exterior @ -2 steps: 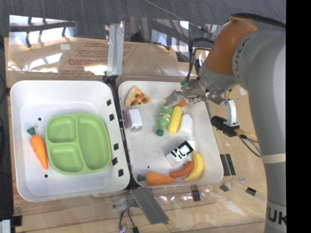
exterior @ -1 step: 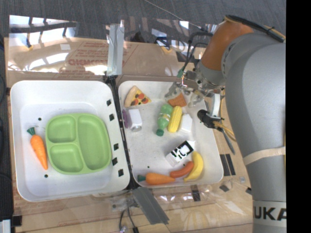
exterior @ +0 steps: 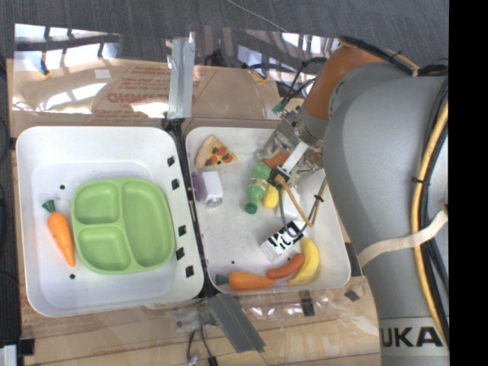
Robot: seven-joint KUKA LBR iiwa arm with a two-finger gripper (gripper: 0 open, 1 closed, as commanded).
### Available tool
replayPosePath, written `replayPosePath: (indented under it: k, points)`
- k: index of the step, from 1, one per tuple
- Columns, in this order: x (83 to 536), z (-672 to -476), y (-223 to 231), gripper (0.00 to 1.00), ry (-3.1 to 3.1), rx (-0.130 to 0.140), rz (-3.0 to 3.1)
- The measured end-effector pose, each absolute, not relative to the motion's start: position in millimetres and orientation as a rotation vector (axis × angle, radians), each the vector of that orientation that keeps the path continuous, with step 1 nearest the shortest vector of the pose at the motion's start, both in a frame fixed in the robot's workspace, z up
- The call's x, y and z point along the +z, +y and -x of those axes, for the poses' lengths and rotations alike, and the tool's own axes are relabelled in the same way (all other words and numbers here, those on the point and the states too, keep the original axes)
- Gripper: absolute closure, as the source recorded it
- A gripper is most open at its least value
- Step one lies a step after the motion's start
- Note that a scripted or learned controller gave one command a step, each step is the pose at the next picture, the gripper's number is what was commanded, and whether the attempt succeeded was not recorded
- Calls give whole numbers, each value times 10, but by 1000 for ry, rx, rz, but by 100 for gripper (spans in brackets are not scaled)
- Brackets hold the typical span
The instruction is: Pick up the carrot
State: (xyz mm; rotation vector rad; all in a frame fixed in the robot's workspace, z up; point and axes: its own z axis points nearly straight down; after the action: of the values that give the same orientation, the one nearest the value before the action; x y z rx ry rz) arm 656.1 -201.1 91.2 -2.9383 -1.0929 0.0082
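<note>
- The big grey arm (exterior: 396, 197) with its orange band fills the right side and bends in over the right bin's upper right part.
- The left shallow white bin (exterior: 30, 280) and the right shallow white bin (exterior: 229, 235) sit side by side, their inner walls just beside each other.
- A light green plastic tray with three compartments (exterior: 122, 225) lies in the middle of the left bin.
- An orange toy carrot with a green top (exterior: 61, 236) lies in the left bin, just beside the tray's left edge, green end toward the back; a second orange carrot with a green stub (exterior: 248, 280) lies along the right bin's front wall.
- A yellow banana (exterior: 308, 261) curves in the right bin's front right corner, with a red sausage-shaped piece (exterior: 285, 268) touching its inner side and just beside the second carrot's tip.
- A pizza slice toy (exterior: 215, 153) lies in the right bin's back left corner.
- A small white and black box (exterior: 280, 239) lies just behind the banana.
- A pale purple and white cylinder (exterior: 209, 187) lies near the right bin's left wall.
- A green bottle-shaped toy (exterior: 258, 187) and a small yellow piece (exterior: 271, 197) sit touching under the tool.
- The gripper (exterior: 280, 172) hangs over these two, well apart from both carrots; how its jaws stand I cannot tell.
</note>
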Motion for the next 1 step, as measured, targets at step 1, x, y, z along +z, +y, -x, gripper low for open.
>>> replayPosePath:
  k: [1]
  points:
    - [904,-6264,-2039,0,-1002,10,2972]
